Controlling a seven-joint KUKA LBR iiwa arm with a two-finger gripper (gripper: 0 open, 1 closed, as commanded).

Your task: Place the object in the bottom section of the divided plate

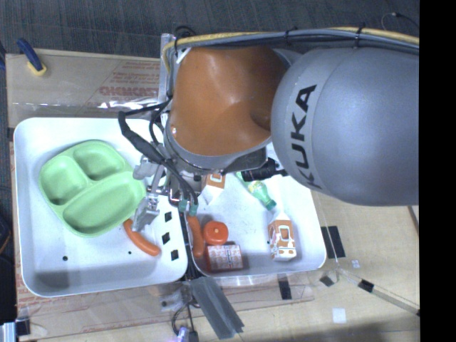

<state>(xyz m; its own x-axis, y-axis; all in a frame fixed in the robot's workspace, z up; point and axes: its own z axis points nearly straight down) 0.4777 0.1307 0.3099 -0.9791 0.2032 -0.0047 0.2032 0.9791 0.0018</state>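
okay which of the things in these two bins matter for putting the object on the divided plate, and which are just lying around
For the job:
- green divided plate, left bin
- orange carrot-like piece, just below the plate
- claw, right above that piece

Lying about:
- red-capped jar, right bin
- small white bottle, right bin
- green-topped bottle, right bin
- blue clip, bench corner

This is a robotics lab. A KUKA arm (313,112) hangs over two white bins (28,191) of toy items. They sit on a taped bench (85,77).

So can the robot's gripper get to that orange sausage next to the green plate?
Probably yes. The gripper hangs right above the orange sausage in the left bin, beside the green plate, and nothing lies over it.
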